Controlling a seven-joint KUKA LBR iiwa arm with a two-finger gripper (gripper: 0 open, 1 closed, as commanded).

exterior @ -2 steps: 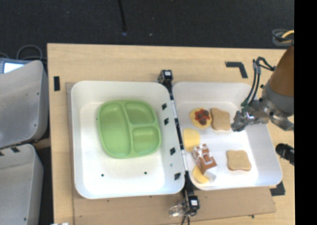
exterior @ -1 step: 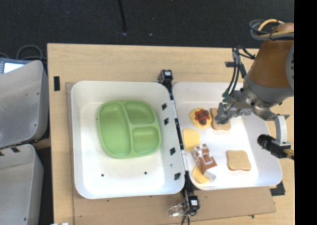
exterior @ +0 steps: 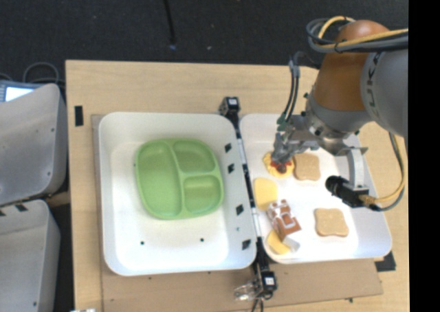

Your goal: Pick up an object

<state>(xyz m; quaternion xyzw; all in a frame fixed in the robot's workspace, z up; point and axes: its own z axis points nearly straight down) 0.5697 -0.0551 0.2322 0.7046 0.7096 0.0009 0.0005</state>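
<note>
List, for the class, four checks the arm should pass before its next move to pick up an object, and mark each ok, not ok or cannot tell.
1. Gripper is over the right bin, where the food lies: ok.
2. Gripper is low above the yellow piece at the bin's upper left: ok.
3. Something is held between the fingers: cannot tell.
4. Toast slice lies just beside the gripper and could be knocked: not ok.
5. Green tray in the left bin is well away from the arm: ok.
</note>
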